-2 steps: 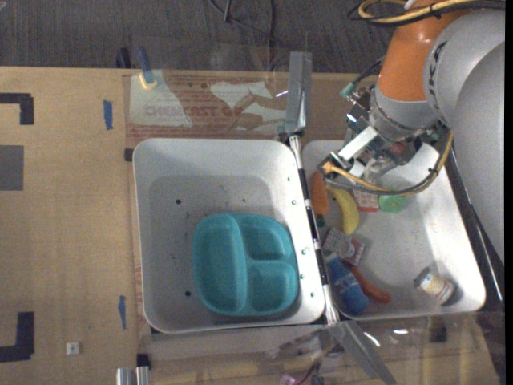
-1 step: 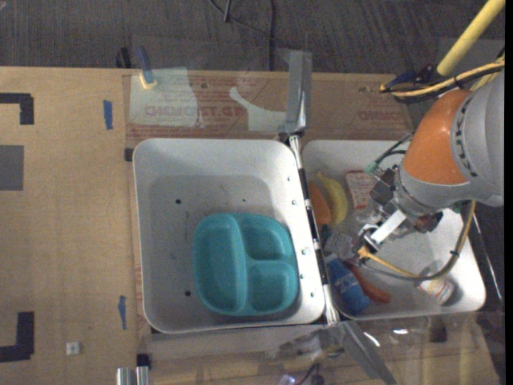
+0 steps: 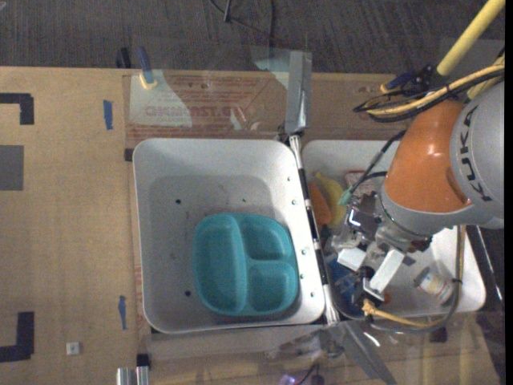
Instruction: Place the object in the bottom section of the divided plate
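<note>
A teal divided plate [image 3: 244, 265] lies in the left bin [image 3: 160, 215], toward its front right. It has one long section on the left and two smaller ones on the right, all bare. My gripper [image 3: 361, 275] is down in the right bin [image 3: 473, 291], over a pile of small objects near that bin's left wall. The wrist and its white parts hide what lies between the fingers. A yellow and orange object [image 3: 323, 195] lies in the right bin just behind the gripper.
The metal divider wall [image 3: 309, 215] between the two bins runs right beside the gripper. A small pale bottle-like object [image 3: 431, 283] lies in the right bin to the right of the wrist. A clear plastic sheet [image 3: 216, 103] stands behind the left bin.
</note>
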Motion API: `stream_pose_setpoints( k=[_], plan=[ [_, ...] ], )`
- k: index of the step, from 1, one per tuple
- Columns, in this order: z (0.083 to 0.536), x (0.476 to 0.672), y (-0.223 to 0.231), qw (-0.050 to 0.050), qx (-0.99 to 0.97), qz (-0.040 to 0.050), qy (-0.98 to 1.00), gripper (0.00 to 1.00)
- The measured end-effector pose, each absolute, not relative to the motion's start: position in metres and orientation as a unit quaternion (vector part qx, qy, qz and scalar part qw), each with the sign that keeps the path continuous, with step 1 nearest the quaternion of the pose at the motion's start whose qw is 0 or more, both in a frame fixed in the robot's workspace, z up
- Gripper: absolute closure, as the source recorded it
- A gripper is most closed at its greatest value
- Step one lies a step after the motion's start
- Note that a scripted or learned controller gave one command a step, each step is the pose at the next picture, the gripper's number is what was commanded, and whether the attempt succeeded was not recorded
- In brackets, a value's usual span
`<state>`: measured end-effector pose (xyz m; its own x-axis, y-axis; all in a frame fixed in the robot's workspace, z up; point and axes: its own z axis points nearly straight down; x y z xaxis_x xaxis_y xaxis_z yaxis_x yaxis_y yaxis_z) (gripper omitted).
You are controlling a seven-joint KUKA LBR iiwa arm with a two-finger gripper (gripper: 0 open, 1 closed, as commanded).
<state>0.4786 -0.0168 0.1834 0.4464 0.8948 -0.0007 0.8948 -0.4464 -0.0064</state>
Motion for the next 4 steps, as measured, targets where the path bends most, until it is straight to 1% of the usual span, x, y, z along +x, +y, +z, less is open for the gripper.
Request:
stream_pose_setpoints(
  k=[1, 2, 3, 4],
  plan=[
    [0.201, 0.487, -0.016, 0.0, -0.901, 0.0009, -0.433, 1.0],
    [0.203, 0.479, 0.037, 0.0, -0.919, 0.0008, -0.394, 1.0],
    [0.224, 0.479, 0.099, 0.0, -0.883, 0.001, -0.469, 1.0],
    [0.232, 0.49, 0.189, 0.001, -0.873, 0.0015, -0.487, 1.0]
  ],
)
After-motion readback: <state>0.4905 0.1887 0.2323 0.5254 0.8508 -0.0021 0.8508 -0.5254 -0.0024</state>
